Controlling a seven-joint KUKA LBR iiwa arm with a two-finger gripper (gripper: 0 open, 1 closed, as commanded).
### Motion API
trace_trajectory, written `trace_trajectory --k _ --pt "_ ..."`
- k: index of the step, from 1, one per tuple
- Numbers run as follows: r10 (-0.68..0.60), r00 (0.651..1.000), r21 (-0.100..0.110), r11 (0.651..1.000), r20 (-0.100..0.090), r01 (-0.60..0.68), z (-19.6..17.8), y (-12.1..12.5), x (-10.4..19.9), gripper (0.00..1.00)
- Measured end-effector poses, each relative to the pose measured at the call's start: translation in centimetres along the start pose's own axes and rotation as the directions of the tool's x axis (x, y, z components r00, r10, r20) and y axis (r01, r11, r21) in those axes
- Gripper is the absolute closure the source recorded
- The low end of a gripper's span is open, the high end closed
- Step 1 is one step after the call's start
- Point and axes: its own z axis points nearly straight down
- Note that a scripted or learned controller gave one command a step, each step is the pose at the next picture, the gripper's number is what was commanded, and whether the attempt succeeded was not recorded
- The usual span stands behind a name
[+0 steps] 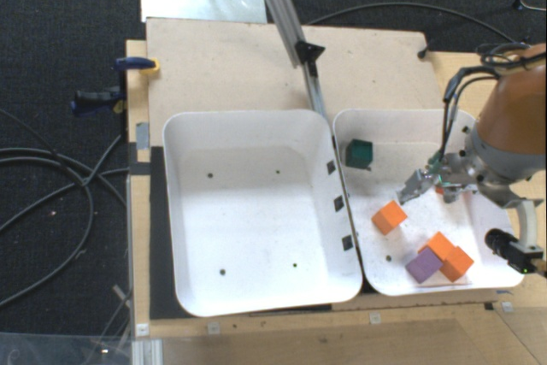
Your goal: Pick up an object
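The gripper [420,184] hangs over the right bin [402,128], and I cannot tell if its jaws are open or closed; no thing shows between them. An orange cube [390,217] lies just below and left of the jaws, apart from them. A green block [359,153] sits up and left of them, near the bin's wall. Lower right of the jaws, a purple block [423,265] touches two orange blocks [449,256]. The left bin [248,126] is well to the left.
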Motion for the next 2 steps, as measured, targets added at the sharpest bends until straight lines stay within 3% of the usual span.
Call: trace_trajectory --k 1,2 --pt "-0.003 1.0 0.003 1.0 0.0 0.003 12.0 3.5 2.6 0.0" --pt "0.005 1.0 0.006 1.0 0.0 -0.005 11.6 -2.7 1.6 0.0"
